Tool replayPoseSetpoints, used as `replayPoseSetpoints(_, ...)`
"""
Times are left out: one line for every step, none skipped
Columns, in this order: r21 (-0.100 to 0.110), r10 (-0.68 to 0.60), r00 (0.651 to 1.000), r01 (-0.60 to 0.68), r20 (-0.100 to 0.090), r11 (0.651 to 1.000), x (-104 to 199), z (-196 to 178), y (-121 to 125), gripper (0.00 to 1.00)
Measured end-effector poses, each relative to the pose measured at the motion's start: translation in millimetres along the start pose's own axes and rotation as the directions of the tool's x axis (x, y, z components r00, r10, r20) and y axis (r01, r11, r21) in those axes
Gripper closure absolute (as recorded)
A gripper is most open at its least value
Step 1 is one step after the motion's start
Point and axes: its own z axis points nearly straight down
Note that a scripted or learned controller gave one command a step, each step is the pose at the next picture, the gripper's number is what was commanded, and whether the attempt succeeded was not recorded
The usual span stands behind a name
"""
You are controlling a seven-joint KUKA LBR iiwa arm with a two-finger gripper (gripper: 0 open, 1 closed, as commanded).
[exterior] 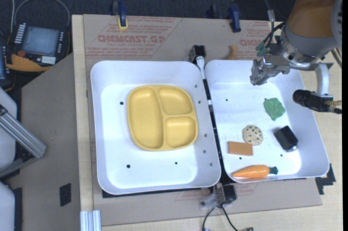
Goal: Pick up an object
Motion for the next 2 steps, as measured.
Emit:
replayPoseSetpoints(0.001, 0.001, 1.0, -0.001, 0.0, 1.0, 49.3, 11.2, -4.4, 1.0)
replayPoseSetpoints(-0.003, -0.001, 1.0, 0.001, 0.0, 1.0, 104.3, 14.3, 8.4, 1.0)
